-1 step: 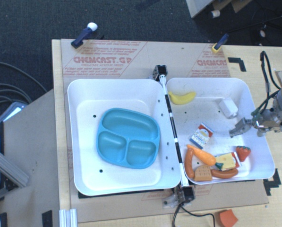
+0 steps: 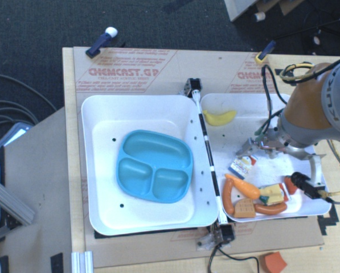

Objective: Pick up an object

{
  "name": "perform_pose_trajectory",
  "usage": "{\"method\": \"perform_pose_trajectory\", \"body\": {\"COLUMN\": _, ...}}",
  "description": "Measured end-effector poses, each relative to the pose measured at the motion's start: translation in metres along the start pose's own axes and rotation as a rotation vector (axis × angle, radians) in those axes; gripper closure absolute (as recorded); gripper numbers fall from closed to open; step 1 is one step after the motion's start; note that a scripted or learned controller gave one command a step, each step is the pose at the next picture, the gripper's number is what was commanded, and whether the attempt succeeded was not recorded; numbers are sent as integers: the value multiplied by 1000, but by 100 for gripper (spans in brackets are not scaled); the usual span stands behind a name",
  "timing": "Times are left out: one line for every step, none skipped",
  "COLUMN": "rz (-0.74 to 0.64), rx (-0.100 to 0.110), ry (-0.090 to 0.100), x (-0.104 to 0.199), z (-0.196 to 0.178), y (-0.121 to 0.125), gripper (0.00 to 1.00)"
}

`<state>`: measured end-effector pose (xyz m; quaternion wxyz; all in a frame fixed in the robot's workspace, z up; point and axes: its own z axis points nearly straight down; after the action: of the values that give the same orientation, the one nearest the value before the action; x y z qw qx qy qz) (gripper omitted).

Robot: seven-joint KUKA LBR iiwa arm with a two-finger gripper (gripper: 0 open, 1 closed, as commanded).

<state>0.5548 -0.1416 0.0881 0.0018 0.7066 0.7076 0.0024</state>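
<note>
Hand [image 2: 254, 146] low in right bin [image 2: 246, 102] — near banana [image 2: 220, 117].

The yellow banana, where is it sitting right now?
The yellow banana lies in the right bin, near its far left corner beside the divider, apart from the toy food pile at the near end.

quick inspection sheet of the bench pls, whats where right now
surface: two white bins side by side, left bin, right bin
job's things: yellow banana at the right bin's far end; orange carrot, sausage and other toy food at its near end
clutter: blue divided tray in the left bin; blue clamp at the bench's far left corner
grippers: gripper low over the right bin, nothing seen between its fingers
cables: black cable by the arm
surroundings: dark floor
</note>
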Motion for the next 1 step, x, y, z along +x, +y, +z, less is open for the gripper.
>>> {"method": "perform_pose_trajectory", "body": {"rz": 1, "rx": -5, "ry": -2, "x": 0, "z": -10, "y": 1, "gripper": 100}}
